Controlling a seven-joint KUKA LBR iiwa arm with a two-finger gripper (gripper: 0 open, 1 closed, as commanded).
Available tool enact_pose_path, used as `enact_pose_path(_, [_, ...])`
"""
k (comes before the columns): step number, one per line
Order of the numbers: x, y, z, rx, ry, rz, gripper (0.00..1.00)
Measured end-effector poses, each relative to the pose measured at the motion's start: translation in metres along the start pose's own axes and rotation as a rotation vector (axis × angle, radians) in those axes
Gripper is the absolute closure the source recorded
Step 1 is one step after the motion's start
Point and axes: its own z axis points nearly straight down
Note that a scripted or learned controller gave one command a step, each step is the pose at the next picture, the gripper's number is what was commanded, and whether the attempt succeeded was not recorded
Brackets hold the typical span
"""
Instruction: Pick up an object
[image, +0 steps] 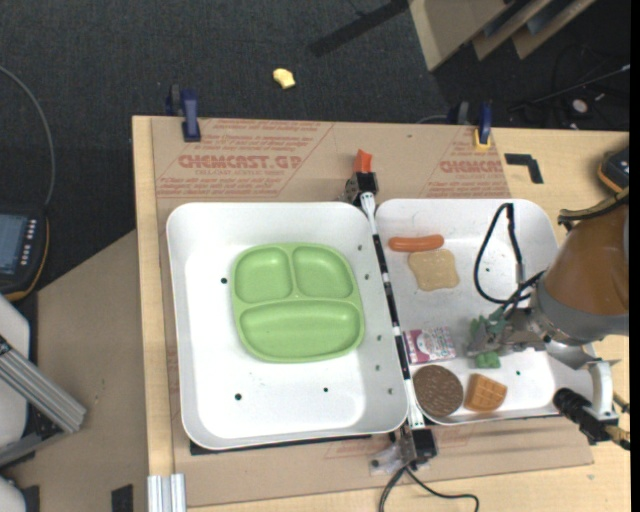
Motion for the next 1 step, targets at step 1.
enact_pose_path(1, [0.0708, 0.0665, -0.0959, -0.011, 0.003, -0.012, 1.00])
